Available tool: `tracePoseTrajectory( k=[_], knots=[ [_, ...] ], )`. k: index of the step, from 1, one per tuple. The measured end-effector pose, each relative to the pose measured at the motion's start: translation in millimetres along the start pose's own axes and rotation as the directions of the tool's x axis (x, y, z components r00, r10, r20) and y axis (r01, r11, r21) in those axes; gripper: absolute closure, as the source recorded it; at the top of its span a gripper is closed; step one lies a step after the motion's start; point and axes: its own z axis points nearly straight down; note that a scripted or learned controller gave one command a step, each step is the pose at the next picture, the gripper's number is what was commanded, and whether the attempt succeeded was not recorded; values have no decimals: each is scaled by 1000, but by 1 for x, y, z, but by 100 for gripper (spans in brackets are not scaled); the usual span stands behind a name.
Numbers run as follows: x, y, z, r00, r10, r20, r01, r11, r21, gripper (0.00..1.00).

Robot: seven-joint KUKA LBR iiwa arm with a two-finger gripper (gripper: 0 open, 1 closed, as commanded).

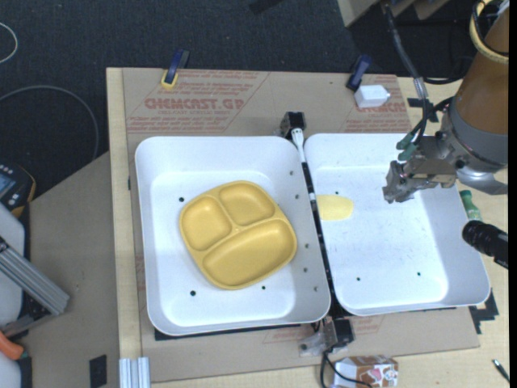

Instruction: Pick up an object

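Two shallow white plastic bins sit side by side on a cardboard-covered bench (242, 95), the left bin (153, 217) taking the middle of the frame and the right bin (420, 289) the right of centre. A small, flat, pale yellow oval object (334, 208) lies on the floor of the right bin, close against its left wall and a little above the bin's mid-height. The grey two-finger gripper (397, 192) hangs over the upper part of the same bin, to the right of the oval object and slightly higher in the frame, well apart from it, with bare white bin floor between them. Its dark fingertips point down and to the left; from this slanted view I cannot tell how far the fingers stand apart, and nothing shows between them. The grey arm with its orange band (485, 79) enters from the upper right corner. In the left bin rests a large yellow plastic plate with three compartments (237, 234), lying flat near the bin's centre, far to the left of the gripper. A small white block (371, 96) lies on the cardboard above the right bin.
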Motion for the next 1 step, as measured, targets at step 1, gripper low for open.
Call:
tracePoseTrajectory(
  k=[1],
  knots=[
    [92,-1,25,1000,-3,-2,3,1000,11,100]
  ],
)
